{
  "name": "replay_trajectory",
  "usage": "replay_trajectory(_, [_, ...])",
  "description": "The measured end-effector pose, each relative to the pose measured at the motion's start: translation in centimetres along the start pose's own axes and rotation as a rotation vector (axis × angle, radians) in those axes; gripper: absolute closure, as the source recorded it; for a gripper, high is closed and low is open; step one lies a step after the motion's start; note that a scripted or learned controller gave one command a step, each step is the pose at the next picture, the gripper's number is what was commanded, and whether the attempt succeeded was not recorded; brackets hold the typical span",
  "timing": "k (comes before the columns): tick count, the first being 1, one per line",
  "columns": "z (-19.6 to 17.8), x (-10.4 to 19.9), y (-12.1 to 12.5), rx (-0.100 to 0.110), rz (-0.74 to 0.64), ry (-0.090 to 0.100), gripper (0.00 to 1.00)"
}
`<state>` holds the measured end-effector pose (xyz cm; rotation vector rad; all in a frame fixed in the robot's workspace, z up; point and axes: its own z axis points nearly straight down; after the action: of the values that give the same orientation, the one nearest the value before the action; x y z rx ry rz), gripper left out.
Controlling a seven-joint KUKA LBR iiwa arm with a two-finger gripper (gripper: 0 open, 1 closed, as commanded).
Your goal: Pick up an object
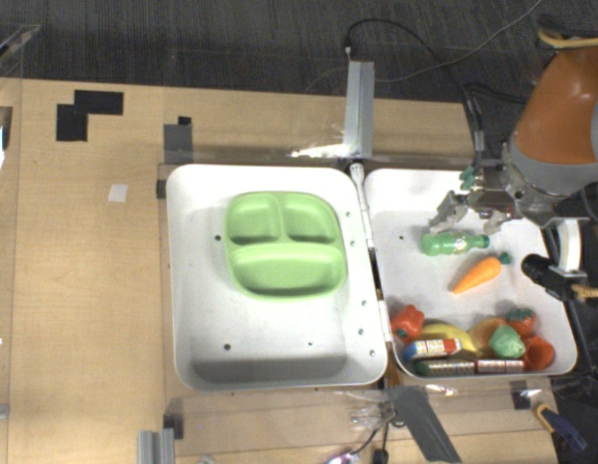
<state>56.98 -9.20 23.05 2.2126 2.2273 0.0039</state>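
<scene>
Wooden bench (76, 288) under everything, with black marks near the far left corner. Two shallow white bins side by side on it, a grey metal post (360, 104) rising behind the seam between them.

Left bin (197, 336), the larger share of the view: holds one green divided plate (284, 243), lying flat toward the far half, two small compartments at the back and one wide one in front. Near half bare white floor.

Right bin (405, 196): holds the loose items. Arm (559, 124) reaching in from the right, orange band above grey wrist, gripper (469, 215) low over the far half of this bin. Fingers spread apart, pointing down, nothing between them. Green bottle (453, 245) lying on its side just below the fingertips, near them; touching or not, cannot tell. Carrot (476, 275) just beside the bottle on the near right, tilted, apart from it.

Along the near wall, a crowded heap: red tomato-like piece (407, 321) at the left, banana (450, 335) beside it, dark long bar (463, 365) lying along the wall in front, green pepper-like piece (506, 342) to the right, red and orange pieces (536, 351) at the right corner. Heap items touching one another, well apart from the bottle and carrot.
</scene>
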Motion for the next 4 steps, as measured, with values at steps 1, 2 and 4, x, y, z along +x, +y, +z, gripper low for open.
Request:
replay_trajectory(1, [7.2,-3.6,-4.8,0.0,-0.215,0.0,0.0])
replay_trajectory(2, [14.1,-7.8,-4.5,-0.007,0.18,0.0,0.0])
replay_trajectory(4, [14.1,-9.7,-0.2,-0.009,0.135,-0.002,0.0])
